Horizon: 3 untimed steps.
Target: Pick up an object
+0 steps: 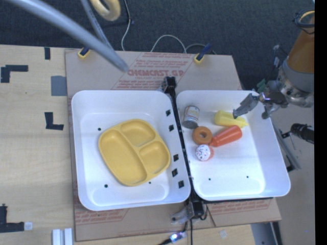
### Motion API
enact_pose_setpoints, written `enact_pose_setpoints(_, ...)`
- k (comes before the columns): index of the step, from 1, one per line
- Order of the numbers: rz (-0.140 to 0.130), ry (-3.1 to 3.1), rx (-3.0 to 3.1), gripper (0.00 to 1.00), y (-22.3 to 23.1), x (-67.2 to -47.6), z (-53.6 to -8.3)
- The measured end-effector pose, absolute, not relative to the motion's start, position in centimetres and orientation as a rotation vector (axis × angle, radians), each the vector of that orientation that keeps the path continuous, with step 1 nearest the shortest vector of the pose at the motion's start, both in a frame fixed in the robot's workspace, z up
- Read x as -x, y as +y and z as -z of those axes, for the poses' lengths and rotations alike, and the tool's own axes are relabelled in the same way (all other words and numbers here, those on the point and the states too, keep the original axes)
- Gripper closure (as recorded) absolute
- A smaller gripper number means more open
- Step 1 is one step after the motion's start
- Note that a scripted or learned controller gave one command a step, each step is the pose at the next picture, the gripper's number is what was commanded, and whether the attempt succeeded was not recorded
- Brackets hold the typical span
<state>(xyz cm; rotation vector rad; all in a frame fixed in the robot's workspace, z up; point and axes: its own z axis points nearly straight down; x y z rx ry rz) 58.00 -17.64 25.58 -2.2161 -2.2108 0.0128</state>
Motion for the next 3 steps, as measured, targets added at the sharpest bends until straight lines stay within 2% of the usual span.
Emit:
enact_pose_setpoints(1, -0.002, -2.222, 2.219, 0.00, -17.6, -58.2, -26.3)
enact_pose_setpoints(2, -0.006, -2.220, 2.218, 0.00, -18.2, -58.9, -21.4)
enact_pose_setpoints(3, -0.006, -2.220, 2.217, 0.00, -18.0, -58.7, -17.0)
